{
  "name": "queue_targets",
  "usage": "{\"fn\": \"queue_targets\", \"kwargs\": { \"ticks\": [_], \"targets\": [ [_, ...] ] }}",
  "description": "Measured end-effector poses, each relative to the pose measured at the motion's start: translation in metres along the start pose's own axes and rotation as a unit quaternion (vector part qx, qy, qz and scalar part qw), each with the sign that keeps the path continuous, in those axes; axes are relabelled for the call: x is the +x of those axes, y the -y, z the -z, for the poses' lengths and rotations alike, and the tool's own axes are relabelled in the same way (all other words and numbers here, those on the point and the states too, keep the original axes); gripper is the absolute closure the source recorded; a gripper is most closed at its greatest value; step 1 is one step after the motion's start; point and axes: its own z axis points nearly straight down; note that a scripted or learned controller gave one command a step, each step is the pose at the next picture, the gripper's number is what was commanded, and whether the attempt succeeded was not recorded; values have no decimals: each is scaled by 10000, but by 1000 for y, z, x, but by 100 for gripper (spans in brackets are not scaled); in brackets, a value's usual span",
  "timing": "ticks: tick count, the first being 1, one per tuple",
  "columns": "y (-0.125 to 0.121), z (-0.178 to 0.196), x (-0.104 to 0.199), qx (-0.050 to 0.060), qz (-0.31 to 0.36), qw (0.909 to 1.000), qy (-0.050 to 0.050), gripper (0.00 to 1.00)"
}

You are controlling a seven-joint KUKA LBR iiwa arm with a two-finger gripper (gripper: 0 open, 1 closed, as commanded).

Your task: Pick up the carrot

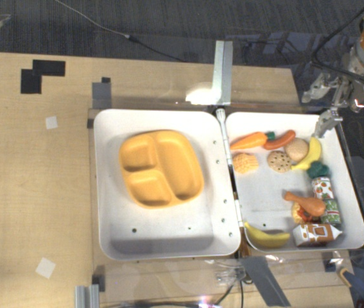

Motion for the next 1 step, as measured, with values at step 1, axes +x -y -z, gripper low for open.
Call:
{"fn": "queue_targets", "kwargs": {
  "ticks": [1],
  "targets": [
    [29,-123,92,-8,-109,9999,-59,0]
  ]
}}
